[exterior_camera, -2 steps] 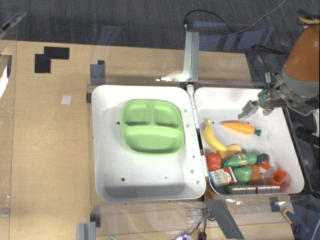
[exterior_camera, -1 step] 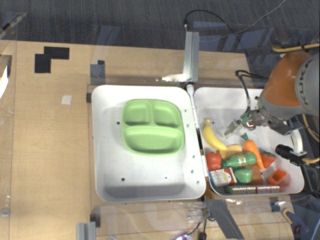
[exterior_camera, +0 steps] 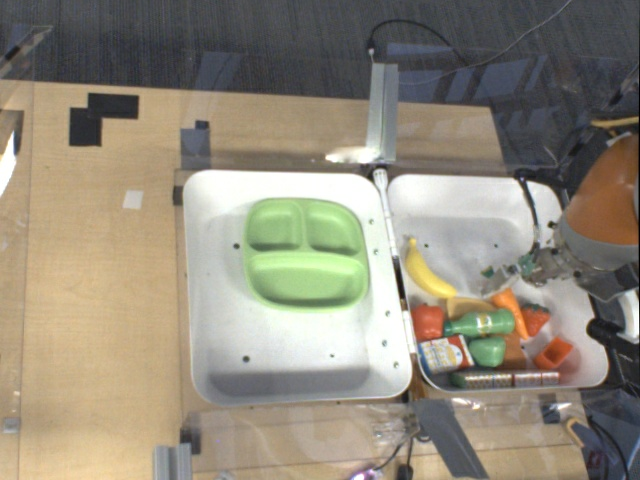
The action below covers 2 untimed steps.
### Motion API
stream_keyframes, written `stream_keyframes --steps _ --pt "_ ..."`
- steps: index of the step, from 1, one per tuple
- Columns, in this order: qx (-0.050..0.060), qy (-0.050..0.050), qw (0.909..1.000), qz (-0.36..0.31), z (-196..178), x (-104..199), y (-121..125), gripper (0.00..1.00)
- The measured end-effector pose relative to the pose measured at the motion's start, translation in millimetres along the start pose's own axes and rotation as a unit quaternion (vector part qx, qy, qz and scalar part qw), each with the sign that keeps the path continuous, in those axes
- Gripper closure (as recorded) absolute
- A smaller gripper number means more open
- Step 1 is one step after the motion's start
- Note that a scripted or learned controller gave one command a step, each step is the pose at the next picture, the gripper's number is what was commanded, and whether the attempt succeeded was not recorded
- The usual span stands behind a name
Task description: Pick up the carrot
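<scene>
One claw [exterior_camera: 522, 266] is what we work with, and we see it low over the right bin [exterior_camera: 470, 200], hanging from the grey arm [exterior_camera: 600, 238] with its orange band that reaches in from the right. Its tip is small and dark against the white floor, and we cannot tell whether it is spread or pressed together. Nothing shows between its tips.

Just below and a little left of it lies the carrot [exterior_camera: 507, 302], orange, slanting across the heap in the near part of that bin. We judge the claw to be near the carrot's upper end, but whether it touches it we cannot make out.

Around the carrot the pile is crowded: a banana [exterior_camera: 428, 274] to its left, a green bottle [exterior_camera: 480, 324] touching its lower side, a red pepper [exterior_camera: 429, 321], a small carton [exterior_camera: 446, 353], a green lump [exterior_camera: 488, 350], and an orange cup [exterior_camera: 556, 352] to the right.

Further out, the left bin [exterior_camera: 215, 298] holds a green divided plate [exterior_camera: 305, 252], and both bins sit on the wooden tabletop [exterior_camera: 90, 288].

As for progress, we judge the approach to be nearly made and the grasp not yet done: the carrot rests in the pile, unlifted. Closing on it and raising it clear of its neighbours is what remains.
</scene>
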<state>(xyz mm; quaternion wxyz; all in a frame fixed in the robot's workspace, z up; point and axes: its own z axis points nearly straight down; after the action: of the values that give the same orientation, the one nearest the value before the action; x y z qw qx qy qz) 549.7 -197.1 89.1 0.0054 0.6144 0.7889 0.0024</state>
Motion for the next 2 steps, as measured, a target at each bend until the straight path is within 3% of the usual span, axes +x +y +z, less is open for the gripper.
stream_keyframes --steps 1,2 --pt "-0.002 0.001 1.0000 -0.001 -10 1 3 1.00" --pt "0.004 0.002 0.9953 0.096 -112 58 23 1.00"
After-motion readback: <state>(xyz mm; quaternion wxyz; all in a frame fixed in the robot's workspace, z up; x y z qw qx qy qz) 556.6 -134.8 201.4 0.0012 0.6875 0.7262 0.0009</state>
